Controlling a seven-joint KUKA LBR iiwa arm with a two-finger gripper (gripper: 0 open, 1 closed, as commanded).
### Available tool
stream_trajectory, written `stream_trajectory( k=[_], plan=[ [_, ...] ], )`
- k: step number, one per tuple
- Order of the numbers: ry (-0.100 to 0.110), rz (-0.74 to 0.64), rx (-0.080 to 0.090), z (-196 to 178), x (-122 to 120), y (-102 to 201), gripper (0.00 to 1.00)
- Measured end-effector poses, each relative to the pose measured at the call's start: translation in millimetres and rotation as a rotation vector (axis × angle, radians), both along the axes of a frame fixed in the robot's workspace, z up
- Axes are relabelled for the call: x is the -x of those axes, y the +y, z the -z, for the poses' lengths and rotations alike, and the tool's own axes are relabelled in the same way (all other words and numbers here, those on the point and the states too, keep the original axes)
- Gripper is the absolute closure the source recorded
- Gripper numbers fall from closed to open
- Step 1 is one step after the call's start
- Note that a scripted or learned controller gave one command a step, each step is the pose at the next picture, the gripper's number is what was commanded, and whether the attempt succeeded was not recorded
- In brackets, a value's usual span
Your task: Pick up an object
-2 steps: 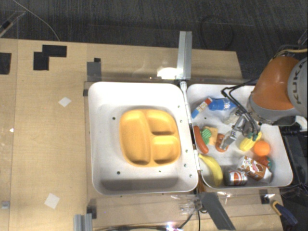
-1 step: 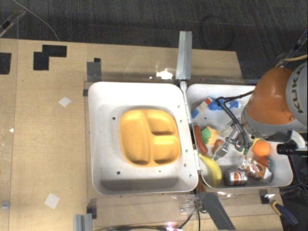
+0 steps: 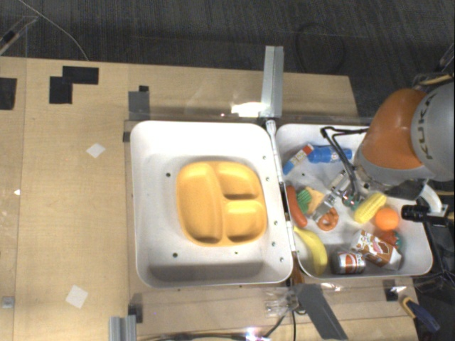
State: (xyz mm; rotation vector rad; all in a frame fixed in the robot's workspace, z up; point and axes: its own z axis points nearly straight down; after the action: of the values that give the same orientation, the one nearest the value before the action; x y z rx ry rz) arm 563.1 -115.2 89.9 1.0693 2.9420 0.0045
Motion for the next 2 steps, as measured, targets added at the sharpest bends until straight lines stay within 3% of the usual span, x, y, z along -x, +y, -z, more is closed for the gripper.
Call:
stream_trajectory(
  k=[1, 2],
  plan=[
    [0.002, 0.048, 0.000, 1.1, -52.6, 22.9, 0.00],
    [-0.011, 0.040, 0.002, -12.9, -56.6, 24.3, 1.00]
  ],
)
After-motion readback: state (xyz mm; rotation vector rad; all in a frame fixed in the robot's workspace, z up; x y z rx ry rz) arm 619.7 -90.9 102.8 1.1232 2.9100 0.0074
